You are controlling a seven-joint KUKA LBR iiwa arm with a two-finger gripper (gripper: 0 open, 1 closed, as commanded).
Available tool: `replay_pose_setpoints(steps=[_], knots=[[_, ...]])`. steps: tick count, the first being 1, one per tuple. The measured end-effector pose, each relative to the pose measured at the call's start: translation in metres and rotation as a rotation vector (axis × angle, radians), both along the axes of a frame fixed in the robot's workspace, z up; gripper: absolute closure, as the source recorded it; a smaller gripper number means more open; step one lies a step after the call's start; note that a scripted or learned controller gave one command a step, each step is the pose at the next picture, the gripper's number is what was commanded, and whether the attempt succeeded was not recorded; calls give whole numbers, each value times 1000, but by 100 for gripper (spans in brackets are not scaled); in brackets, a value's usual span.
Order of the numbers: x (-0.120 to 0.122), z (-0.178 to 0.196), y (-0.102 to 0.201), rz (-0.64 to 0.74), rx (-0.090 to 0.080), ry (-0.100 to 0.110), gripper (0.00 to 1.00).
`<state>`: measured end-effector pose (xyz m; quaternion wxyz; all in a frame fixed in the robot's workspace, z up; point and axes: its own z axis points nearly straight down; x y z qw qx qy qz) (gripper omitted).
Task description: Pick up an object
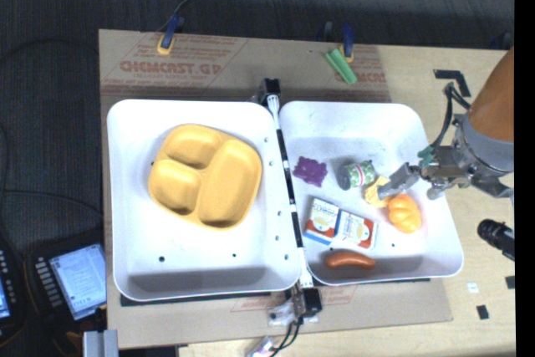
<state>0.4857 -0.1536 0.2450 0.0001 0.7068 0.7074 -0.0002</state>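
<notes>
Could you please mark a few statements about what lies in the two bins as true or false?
1. The yellow divided tray lies in the left bin. True.
2. The purple object lies in the left bin. False: it is in the right bin.
3. The sausage lies near the right bin's front edge. True.
4. The small can stands on the carton. False: it lies apart, behind it.
5. The gripper is over the right bin, near the orange fruit. True.

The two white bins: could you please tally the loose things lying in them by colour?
Yellow: 2 (sectioned tray, small piece)
Purple: 1
Orange: 1
Red sausage: 1
Green-labelled can: 1
Red-and-white carton: 1
Total: 7
</notes>
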Motion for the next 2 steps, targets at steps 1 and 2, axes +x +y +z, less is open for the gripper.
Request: replay_pose_setpoints(steps=[1,2], knots=[[35,-146,25,-2,-1,-13,0],[35,-136,26,0,3,-11,100]])
